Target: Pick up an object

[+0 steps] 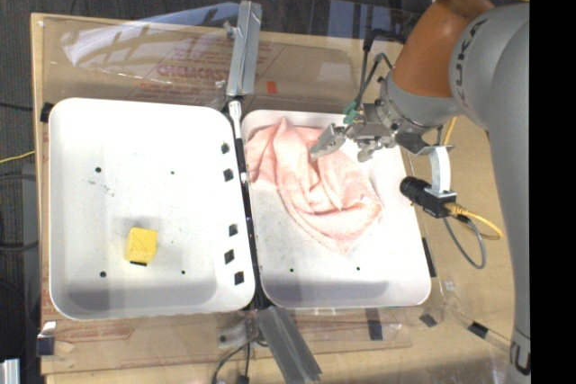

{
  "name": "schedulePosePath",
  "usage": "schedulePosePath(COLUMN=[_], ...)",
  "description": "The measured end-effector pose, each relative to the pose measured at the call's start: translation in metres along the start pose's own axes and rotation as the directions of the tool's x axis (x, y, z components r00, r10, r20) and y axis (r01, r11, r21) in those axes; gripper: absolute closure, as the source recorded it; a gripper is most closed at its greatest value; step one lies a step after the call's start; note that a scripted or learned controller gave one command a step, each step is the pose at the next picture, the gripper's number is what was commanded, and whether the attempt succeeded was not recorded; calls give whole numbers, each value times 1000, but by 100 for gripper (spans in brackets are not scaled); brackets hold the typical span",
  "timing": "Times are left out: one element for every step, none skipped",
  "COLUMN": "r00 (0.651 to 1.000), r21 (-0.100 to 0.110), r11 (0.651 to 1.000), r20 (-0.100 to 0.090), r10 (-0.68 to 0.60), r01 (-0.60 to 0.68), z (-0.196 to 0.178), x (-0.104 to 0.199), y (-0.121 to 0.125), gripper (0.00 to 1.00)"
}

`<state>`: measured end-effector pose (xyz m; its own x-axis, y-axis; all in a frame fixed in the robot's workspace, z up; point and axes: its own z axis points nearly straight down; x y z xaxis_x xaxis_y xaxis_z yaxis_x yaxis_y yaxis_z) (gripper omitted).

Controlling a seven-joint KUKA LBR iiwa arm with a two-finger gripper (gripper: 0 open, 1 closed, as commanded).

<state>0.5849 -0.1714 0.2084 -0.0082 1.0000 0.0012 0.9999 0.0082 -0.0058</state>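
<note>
Two shallow white bins sit side by side on the counter (54, 58), divided by a narrow metal rail (241, 67) that runs from far to near between them. The left bin (81, 130) holds a small yellow block (141, 245), lying on the bin floor toward its near side, left of centre and well apart from the walls. The right bin (396, 274) holds a pink cloth (319, 184), crumpled into soft folds; it spreads from the far-left corner of that bin, close against the dividing wall, across the middle and tapers to a point toward the near right.

The grey arm (490, 67) with its orange band (434, 45) reaches in from the right, above the far right part of the right bin. The gripper (346, 142) hangs over the far edge of the pink cloth, its two fingers spread apart and pointing left and downward. One fingertip (320, 148) lies at the cloth's upper folds, the other (365, 152) lies just to the right of it, over the cloth's right margin. No fold of cloth shows between them, so the gripper has hold of nothing, and whether the tips touch the fabric cannot be told.

A black fitting (423, 193) with a yellow cable (477, 225) hangs below the wrist, over the right rim of the right bin. Clear plastic sheet (162, 54) covers the counter on the far side of the bins
</note>
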Motion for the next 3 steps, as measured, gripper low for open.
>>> schedulePosePath(r00=[999, 969, 968], r21=[-3, -6, -5], r11=[999, 969, 968], r20=[1, 3, 3], r10=[-39, -246, -251], r01=[39, 246, 251], z=[-20, 115, 105], x=[3, -39, -39], y=[15, 14, 15], gripper=[0, 0, 100])
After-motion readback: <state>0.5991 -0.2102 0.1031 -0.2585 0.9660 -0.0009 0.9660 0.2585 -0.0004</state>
